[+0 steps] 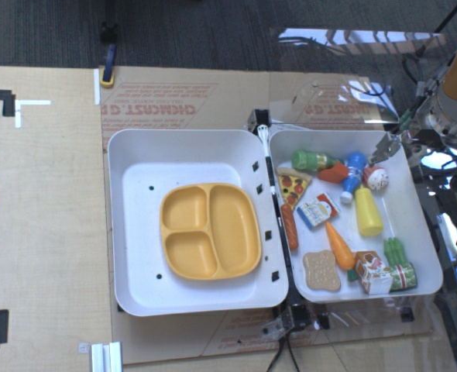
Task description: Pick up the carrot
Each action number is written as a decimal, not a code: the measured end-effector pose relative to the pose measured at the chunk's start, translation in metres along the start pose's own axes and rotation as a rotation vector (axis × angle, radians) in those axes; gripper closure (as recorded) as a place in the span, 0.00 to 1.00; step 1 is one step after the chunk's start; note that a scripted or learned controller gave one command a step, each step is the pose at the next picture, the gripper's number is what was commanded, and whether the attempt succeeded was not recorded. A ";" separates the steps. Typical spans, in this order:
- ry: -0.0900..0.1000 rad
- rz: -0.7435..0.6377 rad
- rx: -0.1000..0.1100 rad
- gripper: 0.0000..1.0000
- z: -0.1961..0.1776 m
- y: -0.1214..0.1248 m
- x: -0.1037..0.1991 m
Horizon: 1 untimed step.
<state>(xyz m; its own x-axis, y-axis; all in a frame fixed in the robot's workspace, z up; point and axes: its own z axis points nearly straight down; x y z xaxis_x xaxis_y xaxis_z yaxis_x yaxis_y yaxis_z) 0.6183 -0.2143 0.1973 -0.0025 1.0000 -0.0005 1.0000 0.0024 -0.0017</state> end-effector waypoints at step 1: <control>0.000 0.142 0.000 0.00 0.034 -0.096 0.031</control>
<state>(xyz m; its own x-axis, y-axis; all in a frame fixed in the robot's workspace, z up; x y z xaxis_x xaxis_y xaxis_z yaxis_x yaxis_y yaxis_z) 0.5225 -0.1836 0.1631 0.1393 0.9902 -0.0005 0.9902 -0.1393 -0.0013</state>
